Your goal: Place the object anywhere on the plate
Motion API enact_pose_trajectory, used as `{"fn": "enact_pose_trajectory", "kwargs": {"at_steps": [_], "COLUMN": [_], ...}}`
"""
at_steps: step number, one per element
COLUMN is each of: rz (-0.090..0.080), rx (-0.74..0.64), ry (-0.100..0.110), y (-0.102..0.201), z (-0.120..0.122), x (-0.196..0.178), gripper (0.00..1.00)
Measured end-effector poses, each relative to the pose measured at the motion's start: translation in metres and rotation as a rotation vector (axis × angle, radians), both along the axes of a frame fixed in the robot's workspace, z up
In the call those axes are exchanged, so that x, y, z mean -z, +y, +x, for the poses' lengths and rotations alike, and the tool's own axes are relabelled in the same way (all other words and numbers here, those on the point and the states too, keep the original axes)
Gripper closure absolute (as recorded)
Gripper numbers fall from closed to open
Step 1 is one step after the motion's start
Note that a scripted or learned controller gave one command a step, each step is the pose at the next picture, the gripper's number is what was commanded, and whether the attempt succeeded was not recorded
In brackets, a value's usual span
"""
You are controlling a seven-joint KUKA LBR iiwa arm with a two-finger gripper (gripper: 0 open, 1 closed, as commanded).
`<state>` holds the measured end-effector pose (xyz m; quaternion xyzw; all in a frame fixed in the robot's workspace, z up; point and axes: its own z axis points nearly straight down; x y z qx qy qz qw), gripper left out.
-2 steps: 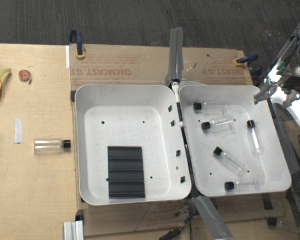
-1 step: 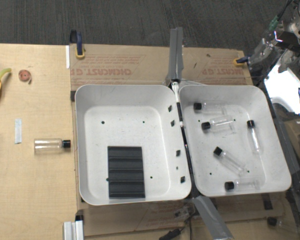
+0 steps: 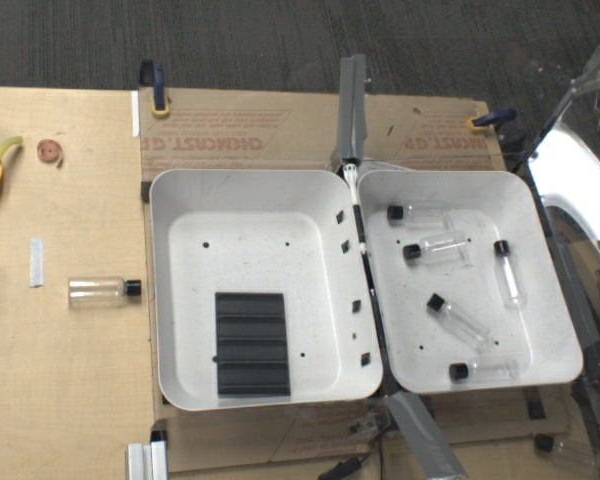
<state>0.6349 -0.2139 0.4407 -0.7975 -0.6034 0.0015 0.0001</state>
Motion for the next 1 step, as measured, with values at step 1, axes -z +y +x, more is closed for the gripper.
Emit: {"fn": "enact_pose_trajectory", "kwargs": {"at_steps": [1], "rz": [0.000], "rx": [0.128], "ry": [0.001], "y": [0.0536], "z": [0.0246], "x": [0.0009], "gripper": [0.00]}}
